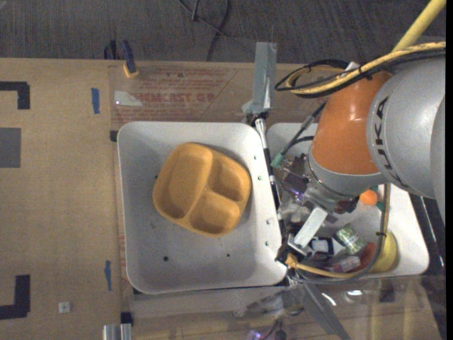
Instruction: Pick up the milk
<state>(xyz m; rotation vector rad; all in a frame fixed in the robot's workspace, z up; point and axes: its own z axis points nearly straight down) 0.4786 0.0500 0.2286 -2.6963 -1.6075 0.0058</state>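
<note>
My gripper (308,227) reaches down into the near left part of the right bin (417,261), mostly covered by the grey arm and its orange band. I cannot pick out a milk carton for certain among the small items heaped below the wrist. A small white, blue and black pack (323,246) lies just under the gripper, with a green-patterned packet (350,238) to its right.
The left bin (141,246) holds a yellow divided plate (202,188). In the right bin an orange item (368,197), a yellow round item (386,255) and a reddish item (347,263) lie near the front right. A metal divider (269,190) separates the bins.
</note>
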